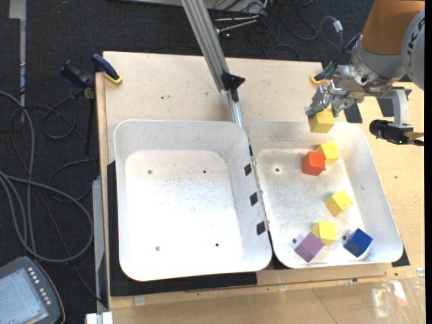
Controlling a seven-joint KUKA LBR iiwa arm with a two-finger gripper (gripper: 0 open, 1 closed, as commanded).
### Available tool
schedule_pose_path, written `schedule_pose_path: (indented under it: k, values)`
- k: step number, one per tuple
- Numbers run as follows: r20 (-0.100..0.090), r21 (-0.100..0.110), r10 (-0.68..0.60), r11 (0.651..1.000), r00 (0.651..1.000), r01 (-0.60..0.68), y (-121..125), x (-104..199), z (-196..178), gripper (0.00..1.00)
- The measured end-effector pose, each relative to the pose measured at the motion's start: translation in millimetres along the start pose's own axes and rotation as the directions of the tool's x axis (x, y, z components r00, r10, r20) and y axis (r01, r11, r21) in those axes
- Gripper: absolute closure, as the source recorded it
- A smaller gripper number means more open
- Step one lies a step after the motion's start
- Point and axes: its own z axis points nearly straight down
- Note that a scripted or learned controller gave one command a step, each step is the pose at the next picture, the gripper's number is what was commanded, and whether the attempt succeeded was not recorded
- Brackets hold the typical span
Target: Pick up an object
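Observation:
My gripper (324,112) hangs above the far edge of the right bin (378,187), shut on a yellow cube (321,121) that is lifted clear of the bin floor. Below it in the right bin lie an orange-red cube (314,163) touching another yellow cube (330,152). Nearer the front sit a yellow cube (339,202), a yellow cube (325,231), a purple cube (309,247) and a blue cube (358,242).
The left bin (128,201) lies beside the right one, with a dark divider strip (255,194) between them. A slanted metal pole (209,39) crosses the back of the bench. Clamps (101,69) sit at the bench's far left corner.

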Motion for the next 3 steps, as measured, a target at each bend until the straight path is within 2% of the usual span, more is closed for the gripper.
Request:
schedule_pose_path:
  k: [1, 3]
  values:
    - [-0.004, 0.01, -0.005, 1.0, 1.0, 0.005, -21.4, 47.2, 14.1, 1.0]
    - [-0.004, 0.011, -0.006, 1.0, 1.0, 0.006, -54.2, 151.1, 30.9, 1.0]
